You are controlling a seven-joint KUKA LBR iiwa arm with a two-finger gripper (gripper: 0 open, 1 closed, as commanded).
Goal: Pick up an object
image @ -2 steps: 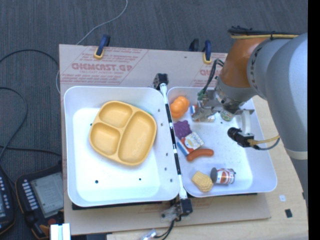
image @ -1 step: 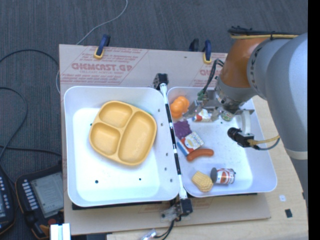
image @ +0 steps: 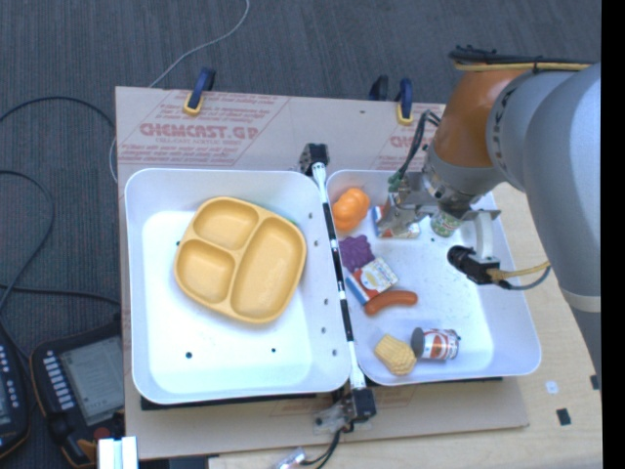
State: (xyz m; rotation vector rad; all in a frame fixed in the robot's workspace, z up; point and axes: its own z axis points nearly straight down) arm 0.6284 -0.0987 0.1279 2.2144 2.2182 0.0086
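My gripper [image: 398,215] is low over the back of the right bin [image: 508,330], just right of an orange [image: 352,206]. A small red and white thing [image: 395,229] lies right under it; I cannot see whether it is held. A small greenish can [image: 445,225] stands close on the gripper's right. Nearer the front lie a purple bunch of grapes [image: 356,252], a small red and white carton [image: 377,277], a red sausage [image: 391,301], a yellow corn piece [image: 395,354] and a tin can [image: 437,343] on its side.
The left bin [image: 156,360] holds a yellow divided plate [image: 240,258]. A black divider rail [image: 332,252] runs between the bins. The grey arm with its orange band [image: 474,115] hangs over the right bin's back right corner. A cable loop [image: 479,265] hangs beside the wrist.
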